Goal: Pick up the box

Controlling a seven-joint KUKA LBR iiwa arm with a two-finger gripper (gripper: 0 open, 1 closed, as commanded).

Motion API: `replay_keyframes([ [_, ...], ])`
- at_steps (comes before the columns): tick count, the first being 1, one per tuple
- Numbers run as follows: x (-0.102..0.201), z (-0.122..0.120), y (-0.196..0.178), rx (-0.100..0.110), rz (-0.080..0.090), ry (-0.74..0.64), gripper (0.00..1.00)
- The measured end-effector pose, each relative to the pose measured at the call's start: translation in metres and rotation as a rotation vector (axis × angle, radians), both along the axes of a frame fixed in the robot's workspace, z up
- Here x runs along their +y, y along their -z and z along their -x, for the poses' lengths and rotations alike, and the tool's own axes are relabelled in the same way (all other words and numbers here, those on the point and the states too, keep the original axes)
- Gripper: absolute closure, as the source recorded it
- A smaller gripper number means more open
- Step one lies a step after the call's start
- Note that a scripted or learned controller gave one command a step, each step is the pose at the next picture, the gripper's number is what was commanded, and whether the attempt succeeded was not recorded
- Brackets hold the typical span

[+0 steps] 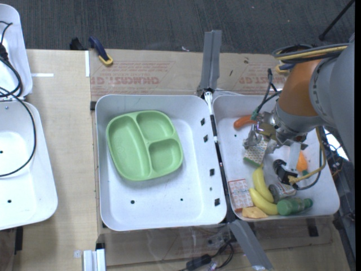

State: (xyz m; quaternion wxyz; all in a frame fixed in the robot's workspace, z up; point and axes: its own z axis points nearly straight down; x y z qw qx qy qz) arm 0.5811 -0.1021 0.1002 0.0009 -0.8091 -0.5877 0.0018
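I see my claw (258,135) low in the right bin (225,117); whether it grips anything I cannot tell. The box (240,192) lies flat below and left of it, beside the bananas (260,192), so I judge a reposition is needed.

A green three-compartment plate (144,145) lies in the left white bin (113,208), well to the left of the gripper (258,135). In the right white bin (225,117), an orange carrot-like piece (243,121) sits just above and left of the gripper. Two yellow bananas (260,193) lie below it, nearer the bin's front wall. A green, lumpy item (293,206) (what it is cannot be told) rests just right of the bananas. A blue-and-yellow clamp (100,51) lies on the bench, far to the upper left.
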Motion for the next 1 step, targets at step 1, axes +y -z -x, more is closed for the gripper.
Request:
replay_keyframes([
  [1, 0.0105, -0.0324, -0.0911, -0.002, 0.002, 0.102, 1.0],
])
